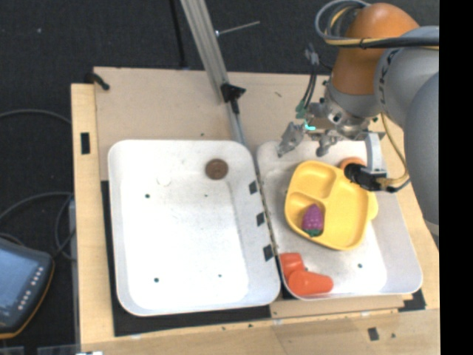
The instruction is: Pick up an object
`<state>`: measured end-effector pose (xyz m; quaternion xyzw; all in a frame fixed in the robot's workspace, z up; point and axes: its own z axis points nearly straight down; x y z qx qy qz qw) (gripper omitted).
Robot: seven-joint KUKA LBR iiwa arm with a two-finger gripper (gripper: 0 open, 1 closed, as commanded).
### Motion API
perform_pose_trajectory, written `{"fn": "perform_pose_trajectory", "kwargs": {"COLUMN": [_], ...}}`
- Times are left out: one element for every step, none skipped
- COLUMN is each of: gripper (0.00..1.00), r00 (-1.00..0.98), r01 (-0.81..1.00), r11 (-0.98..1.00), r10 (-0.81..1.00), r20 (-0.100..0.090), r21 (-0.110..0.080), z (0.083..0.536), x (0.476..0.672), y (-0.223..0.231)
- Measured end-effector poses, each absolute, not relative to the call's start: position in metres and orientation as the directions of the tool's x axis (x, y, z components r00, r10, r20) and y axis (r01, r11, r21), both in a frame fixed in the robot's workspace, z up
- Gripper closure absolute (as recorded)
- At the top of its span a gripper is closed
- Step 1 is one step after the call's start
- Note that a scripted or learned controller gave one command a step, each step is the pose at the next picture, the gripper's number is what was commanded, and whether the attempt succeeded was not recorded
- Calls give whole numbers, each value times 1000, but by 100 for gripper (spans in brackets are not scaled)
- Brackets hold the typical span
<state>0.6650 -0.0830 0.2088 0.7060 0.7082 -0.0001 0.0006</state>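
Gripper open over right bin, beside yellow plate

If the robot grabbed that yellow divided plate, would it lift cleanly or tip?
The yellow divided plastic plate looks stiff and probably light. Wide and shallow, it would likely tilt if gripped at one rim. The purple grape-like toy lying in one compartment might then roll or slide out.

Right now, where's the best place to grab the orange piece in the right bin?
Probably the orange piece's narrower upper end, from straight above. It lies flat in the right bin's front-left corner, close against the walls, so a side approach looks blocked. The end effector is at the far end.
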Motion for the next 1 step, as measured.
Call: {"fn": "perform_pose_trajectory", "kwargs": {"gripper": [0], "r00": [-3], "r01": [1000], "r11": [3], "r10": [1000], "r20": [-2], "r21": [1], "z": [209], "x": [665], "y": [-83]}}
